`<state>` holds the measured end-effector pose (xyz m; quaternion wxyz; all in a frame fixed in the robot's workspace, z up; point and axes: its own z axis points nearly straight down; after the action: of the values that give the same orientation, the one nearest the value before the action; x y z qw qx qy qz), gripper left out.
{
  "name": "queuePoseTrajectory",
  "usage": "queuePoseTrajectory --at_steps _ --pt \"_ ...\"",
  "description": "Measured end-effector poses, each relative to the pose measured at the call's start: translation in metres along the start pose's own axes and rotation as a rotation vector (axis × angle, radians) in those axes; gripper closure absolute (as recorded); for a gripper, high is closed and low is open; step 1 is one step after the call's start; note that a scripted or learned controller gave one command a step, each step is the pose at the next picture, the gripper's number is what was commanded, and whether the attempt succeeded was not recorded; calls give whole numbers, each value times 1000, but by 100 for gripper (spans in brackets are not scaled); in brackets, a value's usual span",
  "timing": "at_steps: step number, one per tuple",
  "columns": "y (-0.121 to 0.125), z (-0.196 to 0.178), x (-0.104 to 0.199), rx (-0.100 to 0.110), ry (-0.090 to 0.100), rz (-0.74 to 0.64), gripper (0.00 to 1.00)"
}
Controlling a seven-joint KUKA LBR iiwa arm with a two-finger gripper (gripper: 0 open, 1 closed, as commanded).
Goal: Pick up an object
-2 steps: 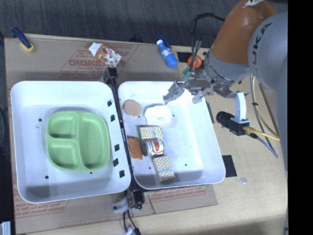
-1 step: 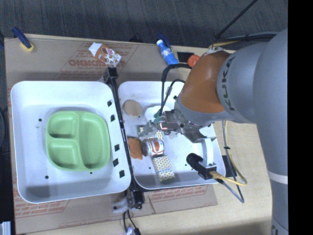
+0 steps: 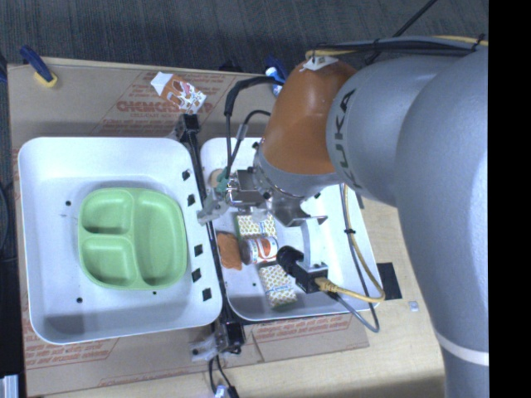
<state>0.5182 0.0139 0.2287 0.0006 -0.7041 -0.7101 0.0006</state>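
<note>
Two white bins sit side by side on the bench (image 3: 398,222); the left bin (image 3: 41,222) carries a green divided plate (image 3: 131,239), and the right bin (image 3: 332,301) carries the small things to choose from; an orange-brown piece (image 3: 229,251) lies against the dividing wall, a patterned packet (image 3: 257,226) lies just beside it, a red-and-white round thing (image 3: 265,248) touches that packet, and another patterned packet (image 3: 279,285) lies nearer the front rim. The arm (image 3: 398,139) hangs over the right bin, its orange wrist band covering much of the back half; the claw (image 3: 249,197) sits low above the first packet, but whether it is spread or pinching I cannot tell. By my reading, this is the descent toward a grasp, nothing yet lifted; the next move calls for settling squarely on one item, since they crowd together, then closing and rising straight.
</note>
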Motion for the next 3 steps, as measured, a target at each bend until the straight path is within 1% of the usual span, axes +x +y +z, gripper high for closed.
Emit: queuePoseTrajectory --at_steps 1,2,3 --pt "46 -22 -66 -1 -1 5 0" --pt "102 -50 -24 -3 1 2 0" --pt "131 -33 -102 -3 -2 5 0"
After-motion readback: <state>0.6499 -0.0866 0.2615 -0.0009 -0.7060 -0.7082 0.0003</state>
